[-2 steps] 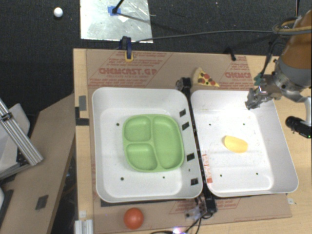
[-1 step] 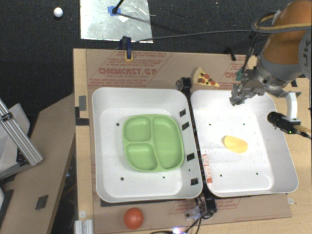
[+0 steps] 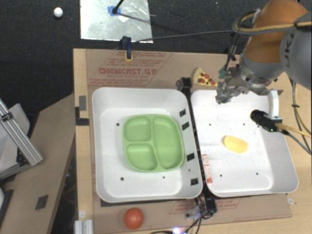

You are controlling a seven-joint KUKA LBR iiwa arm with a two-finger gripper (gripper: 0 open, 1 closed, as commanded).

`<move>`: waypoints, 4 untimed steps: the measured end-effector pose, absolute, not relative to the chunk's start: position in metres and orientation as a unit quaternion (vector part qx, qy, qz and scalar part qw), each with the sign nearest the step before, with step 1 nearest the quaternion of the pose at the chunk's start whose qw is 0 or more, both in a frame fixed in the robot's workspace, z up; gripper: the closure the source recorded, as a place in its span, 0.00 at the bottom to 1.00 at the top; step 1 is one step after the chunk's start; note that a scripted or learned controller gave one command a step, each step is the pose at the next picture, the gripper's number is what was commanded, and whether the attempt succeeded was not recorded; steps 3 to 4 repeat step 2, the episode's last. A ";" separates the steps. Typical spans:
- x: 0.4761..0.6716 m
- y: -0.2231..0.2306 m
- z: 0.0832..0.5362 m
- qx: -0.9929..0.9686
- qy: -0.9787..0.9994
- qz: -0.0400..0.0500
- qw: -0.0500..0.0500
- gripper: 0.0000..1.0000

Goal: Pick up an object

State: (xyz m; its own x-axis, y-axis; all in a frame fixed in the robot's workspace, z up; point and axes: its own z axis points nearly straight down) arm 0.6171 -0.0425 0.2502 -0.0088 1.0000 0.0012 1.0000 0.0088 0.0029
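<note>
Gripper (image 3: 223,97) over right bin (image 3: 280,179) back edge, yellow obj (image 3: 235,144) near centre

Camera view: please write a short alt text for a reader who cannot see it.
The gripper hangs over the far edge of the right bin, which holds a yellow piece. The left bin holds a green divided plate.

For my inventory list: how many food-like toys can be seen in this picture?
3. A yellow piece lies in the right bin; a pizza slice sits behind that bin; an orange ball rests on the bench in front of the left bin.
</note>
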 end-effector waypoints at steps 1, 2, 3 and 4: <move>0.626 0.001 0.250 0.704 0.710 0.001 0.000 1.00; 0.641 0.059 0.236 0.703 0.711 0.001 0.000 1.00; 0.641 0.059 0.236 0.703 0.711 0.001 0.000 1.00; 0.641 0.059 0.236 0.703 0.711 0.001 0.000 1.00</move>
